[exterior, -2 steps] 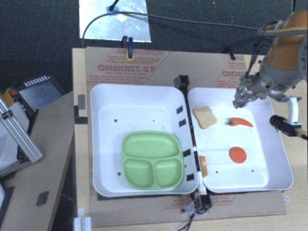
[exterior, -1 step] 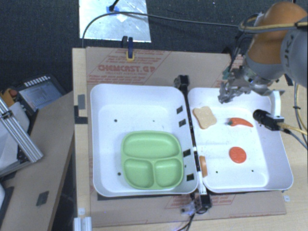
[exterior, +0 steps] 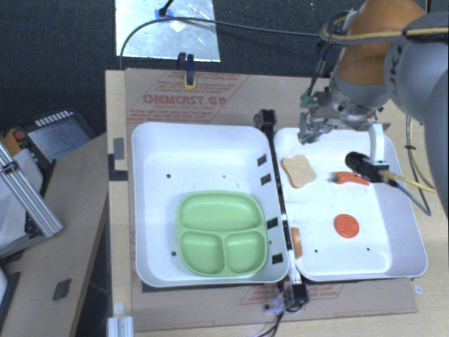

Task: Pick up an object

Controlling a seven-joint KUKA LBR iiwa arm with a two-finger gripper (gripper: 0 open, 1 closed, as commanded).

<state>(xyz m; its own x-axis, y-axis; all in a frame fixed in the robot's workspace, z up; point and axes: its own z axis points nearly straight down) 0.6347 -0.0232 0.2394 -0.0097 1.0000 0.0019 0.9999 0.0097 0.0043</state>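
Observation:
My gripper [exterior: 308, 135] hangs over the far left corner of the right bin [exterior: 403, 258], with nothing visibly held in it. A tan slice of bread [exterior: 298, 170] lies in that bin just below the gripper, a short way apart from it. An orange carrot piece [exterior: 349, 179] lies to the right of the bread. Nearer the front sits a flat red-orange disc [exterior: 346, 225]. A small orange item [exterior: 297, 241] rests against the bin's left wall.
The left bin [exterior: 151, 160] holds a green divided plate [exterior: 222, 233] at its front. A black divider with clips [exterior: 273, 181] runs between the bins. The grey arm with its orange band [exterior: 382, 20] reaches in from the upper right.

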